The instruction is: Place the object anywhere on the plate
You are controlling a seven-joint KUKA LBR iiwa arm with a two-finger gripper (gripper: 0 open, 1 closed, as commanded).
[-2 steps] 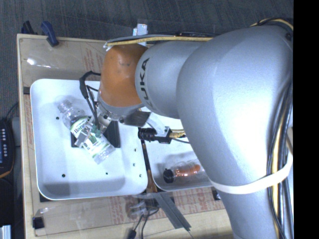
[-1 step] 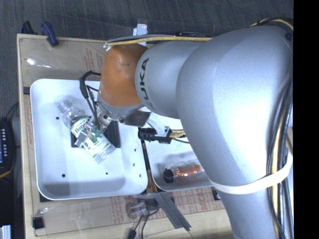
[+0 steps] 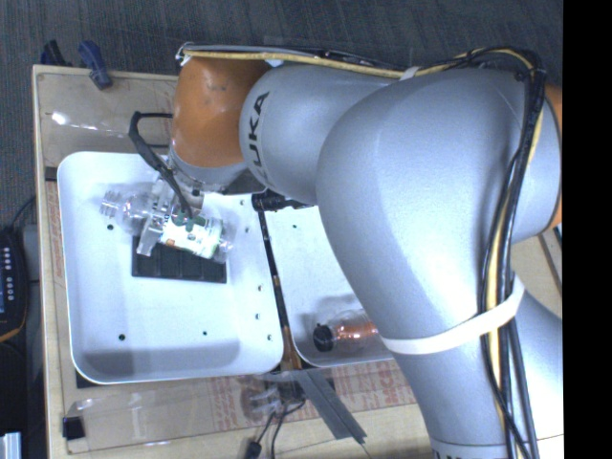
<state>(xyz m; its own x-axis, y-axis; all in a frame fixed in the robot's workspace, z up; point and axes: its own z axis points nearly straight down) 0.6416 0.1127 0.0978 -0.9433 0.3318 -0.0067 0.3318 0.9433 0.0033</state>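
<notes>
A flat black plate (image 3: 182, 267) lies in the left white bin (image 3: 143, 347), near its middle. My gripper (image 3: 158, 220) hangs low over the plate's upper edge, with the orange wrist band just above it. A small white and green part sits at the gripper's tip, and I cannot tell if it belongs to the gripper. A clear, copper-tinted object with a dark end (image 3: 342, 334) lies in the right bin (image 3: 304, 256), by its near edge, partly hidden under the arm.
The big grey arm covers most of the right bin and the view's right side. A dark divider runs between the two bins. Blue clamps sit at the bench's far left corner. Cables and a metal bracket lie at the front edge.
</notes>
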